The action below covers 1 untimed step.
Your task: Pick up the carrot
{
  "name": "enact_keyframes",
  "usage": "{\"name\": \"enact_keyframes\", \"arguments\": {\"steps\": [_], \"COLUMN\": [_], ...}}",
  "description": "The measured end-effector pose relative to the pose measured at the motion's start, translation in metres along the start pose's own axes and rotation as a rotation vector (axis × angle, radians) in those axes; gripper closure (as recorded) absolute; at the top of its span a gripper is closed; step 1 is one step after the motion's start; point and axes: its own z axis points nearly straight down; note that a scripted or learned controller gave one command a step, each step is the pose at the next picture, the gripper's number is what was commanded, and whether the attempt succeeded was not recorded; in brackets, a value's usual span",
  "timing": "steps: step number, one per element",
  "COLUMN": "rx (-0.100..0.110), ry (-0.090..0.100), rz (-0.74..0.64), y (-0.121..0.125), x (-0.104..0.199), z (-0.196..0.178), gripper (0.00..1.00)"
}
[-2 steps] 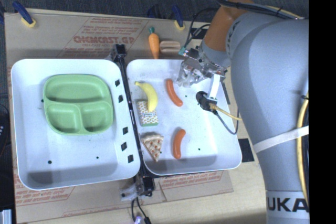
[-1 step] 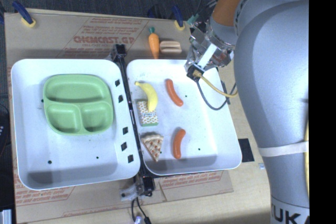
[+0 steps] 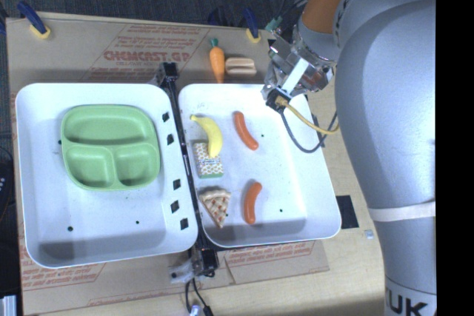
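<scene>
The carrot (image 3: 215, 62), orange with a green top, lies on the cardboard just behind the right bin's (image 3: 311, 181) far rim, outside both bins. My gripper (image 3: 282, 60) hangs over that bin's far right corner, to the right of the carrot and apart from it. A small bun (image 3: 240, 67) lies between the two. I see nothing held at the gripper.
The right bin holds a banana (image 3: 209, 134), two red sausages (image 3: 246, 130) (image 3: 252, 202), a small packet (image 3: 209, 160) and a pizza slice (image 3: 216, 206). A green divided plate (image 3: 111, 146) sits in the left bin (image 3: 37, 218). Blue clamps (image 3: 35, 20) pin the cardboard's far edge.
</scene>
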Motion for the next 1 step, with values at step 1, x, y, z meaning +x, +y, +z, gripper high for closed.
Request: {"name": "enact_keyframes", "arguments": {"steps": [1], "rx": [-0.003], "ry": [0.002], "rz": [0.456], "y": [0.0358], "x": [-0.0568], "z": [-0.1304], "gripper": [1.00]}}
